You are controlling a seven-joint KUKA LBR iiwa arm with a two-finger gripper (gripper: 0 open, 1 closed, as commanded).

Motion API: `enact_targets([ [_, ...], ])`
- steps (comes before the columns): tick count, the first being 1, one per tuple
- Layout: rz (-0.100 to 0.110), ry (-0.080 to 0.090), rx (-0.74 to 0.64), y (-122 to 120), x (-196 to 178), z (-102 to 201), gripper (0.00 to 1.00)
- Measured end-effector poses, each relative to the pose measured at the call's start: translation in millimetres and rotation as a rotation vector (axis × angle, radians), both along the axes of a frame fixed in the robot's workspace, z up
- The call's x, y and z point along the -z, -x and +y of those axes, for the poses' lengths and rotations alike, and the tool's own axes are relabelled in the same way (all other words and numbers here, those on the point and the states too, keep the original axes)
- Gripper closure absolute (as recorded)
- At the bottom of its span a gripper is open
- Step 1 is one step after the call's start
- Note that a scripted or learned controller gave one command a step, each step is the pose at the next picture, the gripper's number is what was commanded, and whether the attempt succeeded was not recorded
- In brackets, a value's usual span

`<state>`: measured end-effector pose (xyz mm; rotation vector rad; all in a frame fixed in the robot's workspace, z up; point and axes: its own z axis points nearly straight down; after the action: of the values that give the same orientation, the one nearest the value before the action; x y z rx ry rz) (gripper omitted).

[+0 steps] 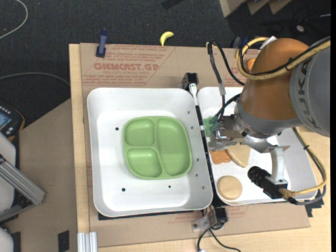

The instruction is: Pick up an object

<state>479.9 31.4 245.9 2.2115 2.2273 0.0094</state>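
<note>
Robot arm (pixel 283 83) reached down into the right bin (pixel 299 190) at a two-bin table (pixel 131 62).

The tool (pixel 223 134) sat low over the right bin's left side, near the divide between the bins; whether it was spread or pressed together could not be told. Just below it lay an orange piece (pixel 219 157) and a tan wedge (pixel 239 155), with a round tan disc (pixel 229 187) nearer the front edge. The left bin (pixel 105 119) held a green divided plate (pixel 157 147) at its centre.
</note>
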Motion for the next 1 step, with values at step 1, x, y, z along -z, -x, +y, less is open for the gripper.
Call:
enact_targets([
  [1,-0.014,-0.002,0.003,-1.3,-164.9,12.7,1.0],
])
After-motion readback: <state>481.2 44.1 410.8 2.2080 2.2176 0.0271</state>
